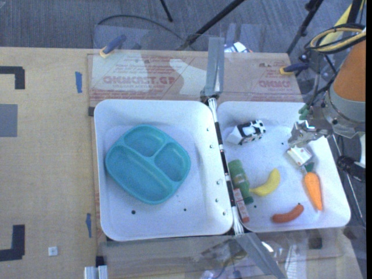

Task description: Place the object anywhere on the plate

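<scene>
We are hovering our claw [301, 147] over the right bin [340, 214], just above the carrot [313, 190]; whether it is wide or narrow we cannot tell. The teal plate [147, 163] is lying in the left bin [110, 220].

Robotics lab: tripod legs [232, 4], taped bench [40, 156], cables [334, 36].

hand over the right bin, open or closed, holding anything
hand: cannot be told; it sits above the right bin, near the carrot, and nothing can be made out in its grip.
</scene>
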`<state>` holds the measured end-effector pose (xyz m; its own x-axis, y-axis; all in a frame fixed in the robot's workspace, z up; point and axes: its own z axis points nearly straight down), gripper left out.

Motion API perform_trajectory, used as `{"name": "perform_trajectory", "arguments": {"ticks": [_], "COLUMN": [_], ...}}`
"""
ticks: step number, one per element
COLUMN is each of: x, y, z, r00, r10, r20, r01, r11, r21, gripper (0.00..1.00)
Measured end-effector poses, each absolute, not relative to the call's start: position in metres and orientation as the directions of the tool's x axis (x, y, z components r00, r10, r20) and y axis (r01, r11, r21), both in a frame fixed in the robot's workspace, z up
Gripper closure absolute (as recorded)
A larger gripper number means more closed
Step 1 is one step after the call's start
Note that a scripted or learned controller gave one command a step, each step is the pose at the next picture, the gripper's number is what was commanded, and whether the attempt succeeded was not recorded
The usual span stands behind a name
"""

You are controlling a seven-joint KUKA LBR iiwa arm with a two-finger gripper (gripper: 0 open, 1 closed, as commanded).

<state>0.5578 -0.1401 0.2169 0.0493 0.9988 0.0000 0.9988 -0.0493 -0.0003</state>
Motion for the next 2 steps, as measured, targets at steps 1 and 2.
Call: {"name": "perform_trajectory", "arguments": {"ticks": [1, 2], "x": [0.587, 0.521], "y": [-0.062, 0.002], "z": [0.185, 0.184], "r00": [-0.068, -0.119], "r10": [0.998, 0.993], "r20": [0.001, 0.001], "r01": [0.998, 0.993], "r11": [0.068, 0.119], "r21": [-0.002, -0.002], "gripper": [1.00, 1.00]}}
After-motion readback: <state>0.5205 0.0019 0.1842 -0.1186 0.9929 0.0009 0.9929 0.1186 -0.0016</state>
